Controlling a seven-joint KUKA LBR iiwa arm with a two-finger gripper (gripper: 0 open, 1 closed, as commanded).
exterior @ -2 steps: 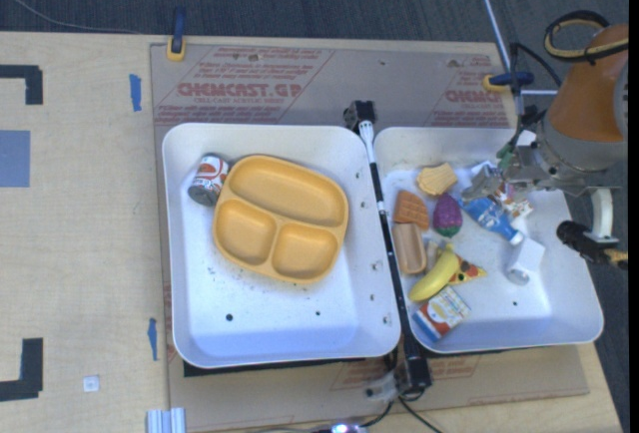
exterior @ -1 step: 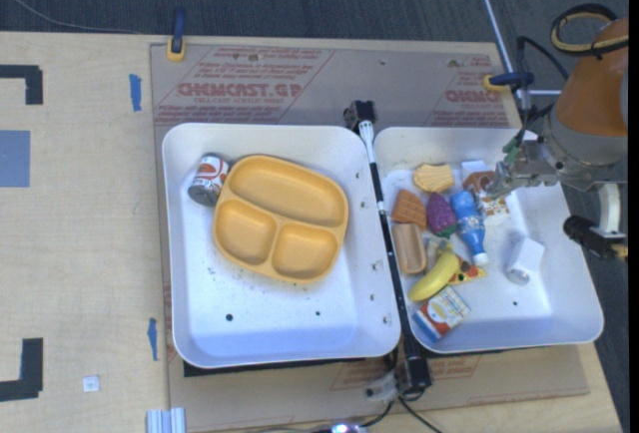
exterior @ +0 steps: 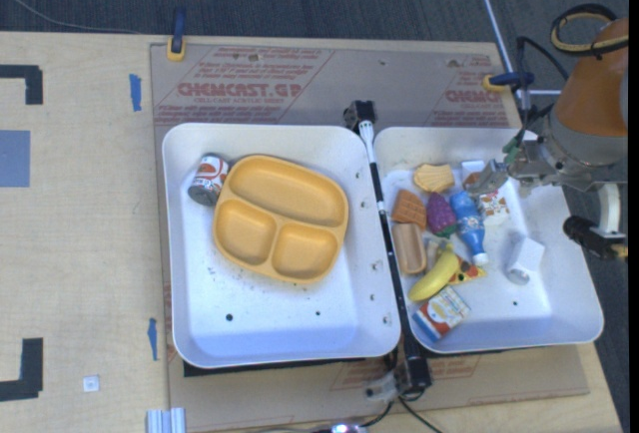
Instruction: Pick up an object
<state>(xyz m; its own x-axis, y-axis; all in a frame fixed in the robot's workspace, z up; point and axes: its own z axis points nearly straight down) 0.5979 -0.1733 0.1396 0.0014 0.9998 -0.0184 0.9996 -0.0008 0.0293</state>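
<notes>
The right bin holds a heap of toy food along its left side. In it lie a yellow banana, a blue bottle, a purple grape bunch, a hot dog, a brown bread slice, a tan chip and a red-and-white carton. A small grey piece lies apart, right of the heap. My gripper hangs low over the bin's upper middle, just above the blue bottle and right of the chip. I see nothing held in it.
The left bin carries a yellow divided plate with a small can at its upper left. A black clamp sits at the ridge between the bins. The arm's orange band and cables crowd the right bin's upper right corner.
</notes>
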